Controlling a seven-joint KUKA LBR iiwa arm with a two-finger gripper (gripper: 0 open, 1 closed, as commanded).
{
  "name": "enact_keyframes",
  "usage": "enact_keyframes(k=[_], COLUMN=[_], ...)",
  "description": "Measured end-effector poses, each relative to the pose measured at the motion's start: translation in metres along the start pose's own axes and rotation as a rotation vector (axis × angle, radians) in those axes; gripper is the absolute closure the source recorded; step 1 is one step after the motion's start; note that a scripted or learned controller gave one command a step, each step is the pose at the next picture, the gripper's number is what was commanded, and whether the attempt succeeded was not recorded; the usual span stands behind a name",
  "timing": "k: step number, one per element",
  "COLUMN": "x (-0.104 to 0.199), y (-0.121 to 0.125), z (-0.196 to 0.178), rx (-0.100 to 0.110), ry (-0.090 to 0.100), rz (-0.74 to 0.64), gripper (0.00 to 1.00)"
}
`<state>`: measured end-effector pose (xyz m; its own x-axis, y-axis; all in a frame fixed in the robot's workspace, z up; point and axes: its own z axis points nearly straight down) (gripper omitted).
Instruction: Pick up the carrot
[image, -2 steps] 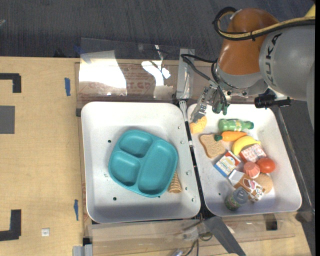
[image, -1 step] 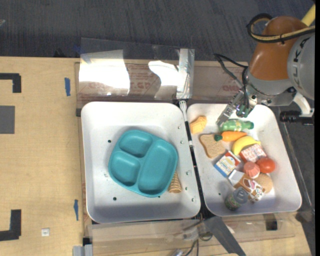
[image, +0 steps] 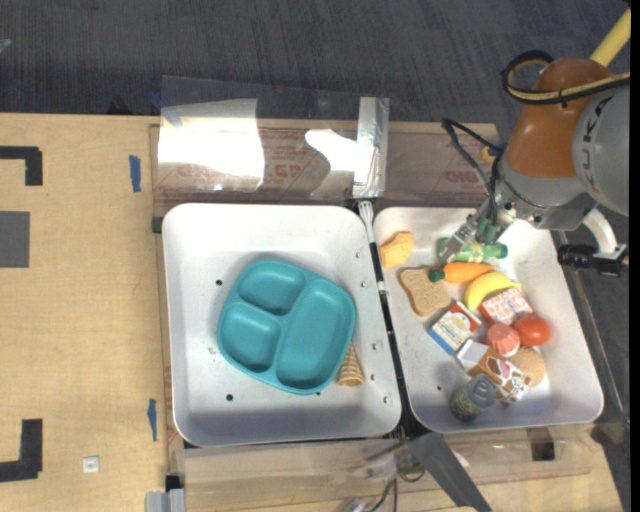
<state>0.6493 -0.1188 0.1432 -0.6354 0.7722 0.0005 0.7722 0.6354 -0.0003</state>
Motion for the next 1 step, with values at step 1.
enact_keyframes(k=[1], x=[0.0734], y=[-0.0309], z=[-0.0441], rx=[-0.005], ry=[-0.003], rz=[0.091], gripper=[1.00])
